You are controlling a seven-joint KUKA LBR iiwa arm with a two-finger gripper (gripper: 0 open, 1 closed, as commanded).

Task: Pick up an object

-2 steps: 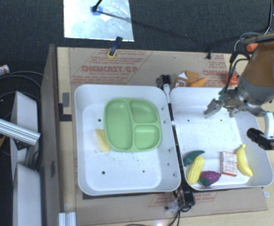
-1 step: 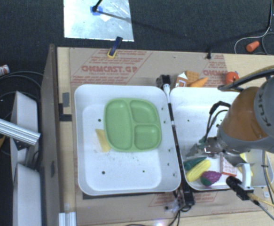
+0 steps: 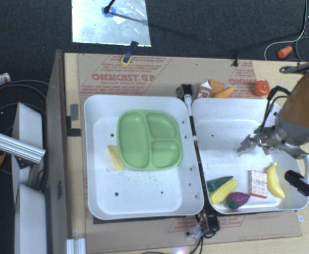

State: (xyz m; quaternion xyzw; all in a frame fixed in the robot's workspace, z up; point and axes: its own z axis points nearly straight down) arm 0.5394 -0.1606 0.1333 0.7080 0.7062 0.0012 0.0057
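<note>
Banana (image 3: pixel 273 180), yellow and curved, lying lengthwise in the near right corner of the right bin (image 3: pixel 223 134), just beside a small red-and-white box (image 3: pixel 258 184) on its left; touching or merely close, hard to say. Farther left along the same near wall, a green-and-yellow corn cob (image 3: pixel 221 187), with a purple eggplant (image 3: pixel 238 199) right at its near side, the two apparently in contact.

Gripper (image 3: pixel 248 144) low over the middle of the right bin, far side of the banana and the box and apart from both, nothing seen in its grasp. Metal parts blurred and grey against the white floor; spread or clenched, not to be made out. Arm (image 3: pixel 302 107) entering from the right, its bulk cut off at the picture's edge and covering the bin's right wall.

In the left bin (image 3: pixel 143 197), a green divided plate (image 3: pixel 148 141), and a pale yellow piece (image 3: pixel 115 157) at its left rim, one end tucked under the plate, kind unclear.

Beyond the bins on the cardboard-covered worktop (image 3: pixel 143 73), an orange carrot-like toy (image 3: pixel 224 92) and a round orange thing (image 3: pixel 261 88), both small and too soft to name with certainty.
</note>
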